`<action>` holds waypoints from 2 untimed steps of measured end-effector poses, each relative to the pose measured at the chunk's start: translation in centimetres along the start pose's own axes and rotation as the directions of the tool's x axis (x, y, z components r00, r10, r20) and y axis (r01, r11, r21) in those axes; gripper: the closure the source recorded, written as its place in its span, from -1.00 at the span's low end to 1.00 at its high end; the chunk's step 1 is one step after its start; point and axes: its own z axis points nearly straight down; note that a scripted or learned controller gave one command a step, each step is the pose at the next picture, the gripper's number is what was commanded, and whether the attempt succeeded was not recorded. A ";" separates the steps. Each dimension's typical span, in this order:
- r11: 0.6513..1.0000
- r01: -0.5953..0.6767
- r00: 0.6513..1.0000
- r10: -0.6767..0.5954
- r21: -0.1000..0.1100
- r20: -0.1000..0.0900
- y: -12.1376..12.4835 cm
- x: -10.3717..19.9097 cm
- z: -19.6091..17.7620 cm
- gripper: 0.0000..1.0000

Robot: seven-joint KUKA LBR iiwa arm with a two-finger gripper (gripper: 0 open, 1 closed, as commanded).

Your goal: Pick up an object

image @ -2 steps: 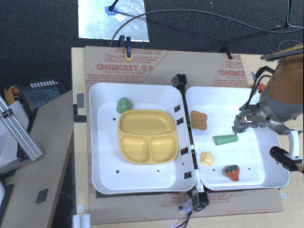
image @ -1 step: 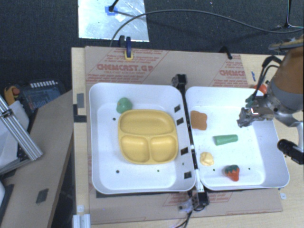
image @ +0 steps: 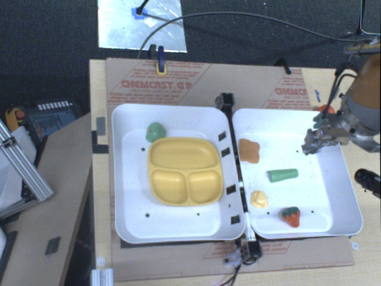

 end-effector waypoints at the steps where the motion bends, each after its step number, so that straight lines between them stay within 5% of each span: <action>1: 1.000 0.004 1.000 -0.004 0.002 -0.001 0.3 4.6 0.0 1.00; 2: 1.000 0.005 1.000 -0.005 0.003 -0.002 -0.2 9.5 0.1 1.00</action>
